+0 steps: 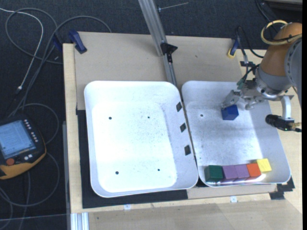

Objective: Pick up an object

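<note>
A small blue cube point(230, 112) is in the right bin point(225, 143), near its back middle. My gripper point(239, 103) hangs just above and to the right of the cube, touching or nearly touching its top edge. Whether the cube is actually gripped is not visible from this angle. The grey arm with its orange band point(280, 44) reaches in over the bin's back right corner.
Along the right bin's front wall runs a row of cubes: green point(214, 172), purple point(231, 171), orange point(253, 169) and yellow point(264, 165). The left bin point(129, 138) lies beside it. A slanted metal pole point(152, 20) stands behind the bins.
</note>
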`<state>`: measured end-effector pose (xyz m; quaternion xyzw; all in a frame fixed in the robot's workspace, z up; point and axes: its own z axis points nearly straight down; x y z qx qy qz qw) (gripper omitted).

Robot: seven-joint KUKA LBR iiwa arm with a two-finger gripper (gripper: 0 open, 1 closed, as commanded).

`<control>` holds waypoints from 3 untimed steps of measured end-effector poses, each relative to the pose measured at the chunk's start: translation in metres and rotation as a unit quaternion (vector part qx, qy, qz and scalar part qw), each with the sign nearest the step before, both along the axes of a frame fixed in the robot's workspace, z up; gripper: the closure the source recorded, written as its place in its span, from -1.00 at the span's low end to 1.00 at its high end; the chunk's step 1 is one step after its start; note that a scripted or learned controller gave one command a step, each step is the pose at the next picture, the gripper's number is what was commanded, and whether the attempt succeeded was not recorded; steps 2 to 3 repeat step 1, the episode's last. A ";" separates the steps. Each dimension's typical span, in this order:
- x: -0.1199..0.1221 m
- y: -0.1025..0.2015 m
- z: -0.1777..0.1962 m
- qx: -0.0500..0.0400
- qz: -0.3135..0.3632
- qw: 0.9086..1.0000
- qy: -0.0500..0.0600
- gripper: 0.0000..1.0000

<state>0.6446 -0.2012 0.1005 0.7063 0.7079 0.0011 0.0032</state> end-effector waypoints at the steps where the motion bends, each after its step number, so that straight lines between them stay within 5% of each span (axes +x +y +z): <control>1: -0.001 0.001 0.011 0.000 0.001 1.000 0.001 1.00; 3: -0.001 0.001 0.011 0.000 0.001 1.000 0.001 1.00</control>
